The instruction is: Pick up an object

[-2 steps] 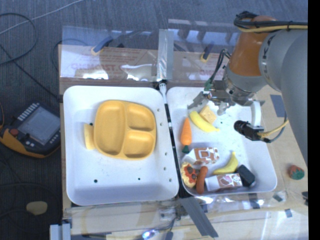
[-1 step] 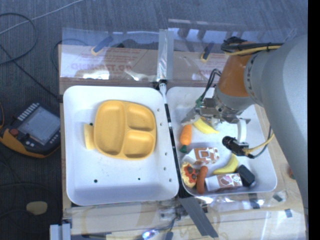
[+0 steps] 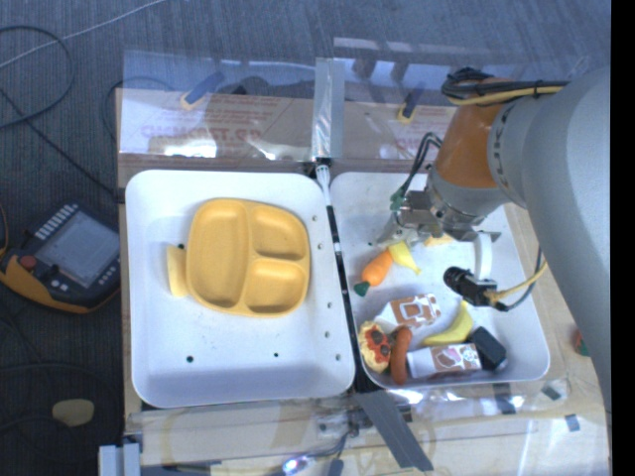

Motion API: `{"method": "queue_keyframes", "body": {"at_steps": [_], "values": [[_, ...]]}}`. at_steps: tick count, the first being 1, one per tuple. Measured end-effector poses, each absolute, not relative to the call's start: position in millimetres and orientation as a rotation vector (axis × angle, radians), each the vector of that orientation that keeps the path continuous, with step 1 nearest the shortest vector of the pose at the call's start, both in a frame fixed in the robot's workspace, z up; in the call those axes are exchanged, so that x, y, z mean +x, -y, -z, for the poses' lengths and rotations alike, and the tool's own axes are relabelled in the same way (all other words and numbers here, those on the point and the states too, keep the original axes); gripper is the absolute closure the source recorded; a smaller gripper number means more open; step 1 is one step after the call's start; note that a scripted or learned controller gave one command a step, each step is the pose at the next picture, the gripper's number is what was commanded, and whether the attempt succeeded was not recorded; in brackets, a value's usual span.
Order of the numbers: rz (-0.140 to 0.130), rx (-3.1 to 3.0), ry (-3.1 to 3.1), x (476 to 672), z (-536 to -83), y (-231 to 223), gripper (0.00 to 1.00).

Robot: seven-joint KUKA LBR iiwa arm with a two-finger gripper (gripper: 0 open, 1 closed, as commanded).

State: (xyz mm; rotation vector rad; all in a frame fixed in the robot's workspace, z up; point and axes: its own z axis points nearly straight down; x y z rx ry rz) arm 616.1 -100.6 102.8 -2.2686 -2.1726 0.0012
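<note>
My gripper [image 3: 401, 232] reaches down into the right bin [image 3: 516, 266], its tip just above a small yellow piece [image 3: 404, 256] and an orange carrot [image 3: 374, 269]. Lower in that bin lie a pizza slice [image 3: 375, 342], a red sausage [image 3: 401, 353], a small carton with a brown label [image 3: 417, 311], a yellow banana [image 3: 453, 325] and a bottle with a black cap [image 3: 458, 357]. The wrist hides the fingers.
The left bin [image 3: 238, 370] holds a yellow divided tray [image 3: 248, 256]. A black clip on a cable [image 3: 468, 284] hangs over the right bin beside the arm. A handheld controller [image 3: 62, 256] lies on the floor to the left.
</note>
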Motion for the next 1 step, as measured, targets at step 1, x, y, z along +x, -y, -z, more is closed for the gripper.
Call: {"method": "queue_keyframes", "body": {"at_steps": [1], "values": [[-0.005, -2.347, 2.089, 640.1, -183.4, 53.6, 1.0]]}}
